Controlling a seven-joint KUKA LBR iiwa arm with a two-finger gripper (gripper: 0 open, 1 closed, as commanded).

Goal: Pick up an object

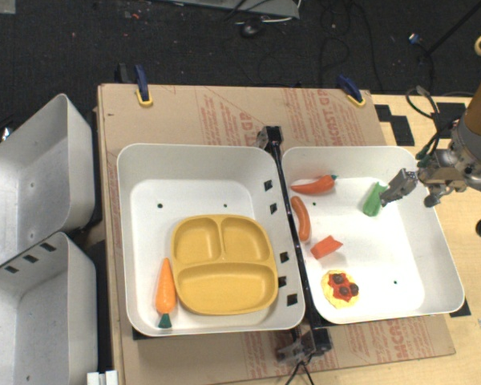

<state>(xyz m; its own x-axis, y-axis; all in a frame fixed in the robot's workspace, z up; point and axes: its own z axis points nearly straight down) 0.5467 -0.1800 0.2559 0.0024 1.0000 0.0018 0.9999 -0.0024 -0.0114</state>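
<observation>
My gripper (402, 188) hangs over the right bin (433, 251), near its upper right part, on the arm reaching in from the right. A small green block (373, 200) lies right at the gripper's left tip; I cannot tell whether it is touched or held. Further left in the same bin are a red chili pepper (314, 185), a red-orange sausage (301, 217), a small orange-red wedge (326, 247) and a yellow piece with red and dark spots (340, 288).
The left bin (136, 215) holds a yellow divided plate (224, 265) and an orange carrot (165, 290) beside it. A black divider (287, 231) runs between the bins. Two more white bins (36, 175) stand off the bench at the left.
</observation>
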